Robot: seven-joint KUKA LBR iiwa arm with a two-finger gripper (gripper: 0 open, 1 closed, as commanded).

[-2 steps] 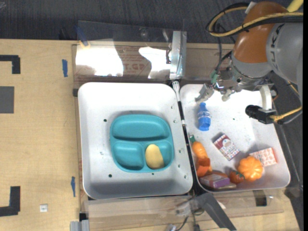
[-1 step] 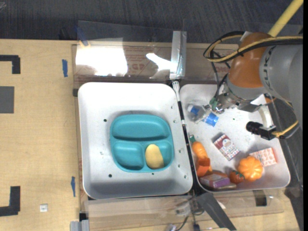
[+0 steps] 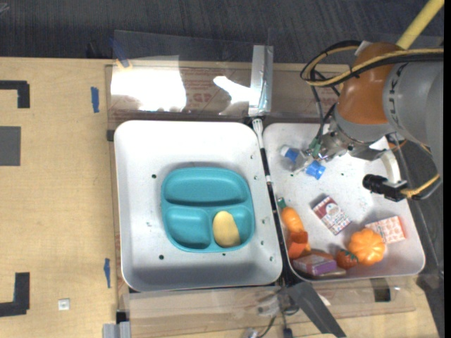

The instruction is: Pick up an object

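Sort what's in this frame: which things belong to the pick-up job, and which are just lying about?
In play:
pincer, low over the right bin's far end
blue item just beneath it
pale blue item beside that

Lying about:
small pumpkin
red-and-white packet
carrot
teal tray, with a potato in a compartment
left bin

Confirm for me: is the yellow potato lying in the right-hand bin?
No, the yellow potato lies in the teal tray in the left bin.
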